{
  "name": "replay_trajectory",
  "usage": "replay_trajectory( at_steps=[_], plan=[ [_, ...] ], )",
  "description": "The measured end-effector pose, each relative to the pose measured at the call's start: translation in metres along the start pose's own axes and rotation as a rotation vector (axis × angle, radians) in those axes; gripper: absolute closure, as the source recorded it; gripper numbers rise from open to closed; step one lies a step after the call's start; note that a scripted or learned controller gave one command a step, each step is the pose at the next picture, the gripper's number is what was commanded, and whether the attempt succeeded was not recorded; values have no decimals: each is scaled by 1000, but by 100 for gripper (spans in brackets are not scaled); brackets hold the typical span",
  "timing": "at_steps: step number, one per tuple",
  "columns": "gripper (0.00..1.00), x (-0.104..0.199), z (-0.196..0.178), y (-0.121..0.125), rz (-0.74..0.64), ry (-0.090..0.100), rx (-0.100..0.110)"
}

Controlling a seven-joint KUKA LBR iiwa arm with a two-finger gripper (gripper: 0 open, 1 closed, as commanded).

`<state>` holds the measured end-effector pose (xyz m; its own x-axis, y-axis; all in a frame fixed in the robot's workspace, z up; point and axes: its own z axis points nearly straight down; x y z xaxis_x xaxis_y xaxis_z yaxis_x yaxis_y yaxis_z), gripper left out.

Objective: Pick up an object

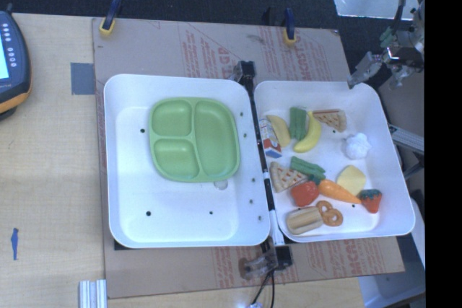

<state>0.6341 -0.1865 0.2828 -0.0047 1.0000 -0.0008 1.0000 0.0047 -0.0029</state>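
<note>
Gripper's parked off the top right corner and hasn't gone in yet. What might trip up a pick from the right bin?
1. The toy food in the right bin is packed tight: the carrot touches the tomato and yellow wedge, so two pieces might get pinched.
2. The pretzel and hot dog sit near the front wall, which may block the gripper.

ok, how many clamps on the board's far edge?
2. A yellow clamp sits near the far left corner of the board, above the left bin. A second clamp sits further right, above the right bin. None looks hidden.
</note>
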Motion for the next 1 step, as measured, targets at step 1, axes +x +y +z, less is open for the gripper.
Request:
replay_trajectory(
  at_steps=[1],
  plan=[
    [0, 76, 172, 21, -7, 5, 12]
  ],
)
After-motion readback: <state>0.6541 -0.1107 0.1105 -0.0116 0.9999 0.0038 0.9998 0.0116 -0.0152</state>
